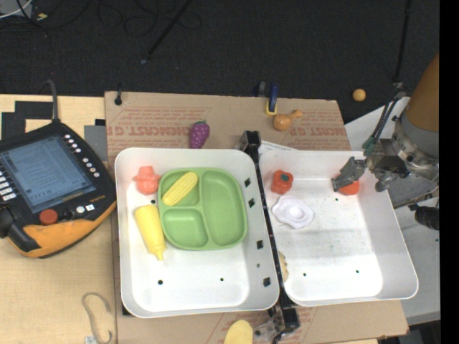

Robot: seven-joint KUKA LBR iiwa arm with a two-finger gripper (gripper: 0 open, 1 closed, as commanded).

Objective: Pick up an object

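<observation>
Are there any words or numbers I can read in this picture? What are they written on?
Red printed lettering on the cardboard sheet under the bins: appears upside down, too blurred to read.
Screen and buttons of the teach pendant: text too small to read.
Nothing readable on the toys or bins.

Left of the tool (362, 169), the two shallow white bins (190, 285) look like smooth, faintly glossy plastic. The green divided plate (215, 213) farther left has a satin plastic sheen. Beneath the bins lies matt brown printed cardboard (229, 117). The tool itself shows dull grey metal.
</observation>
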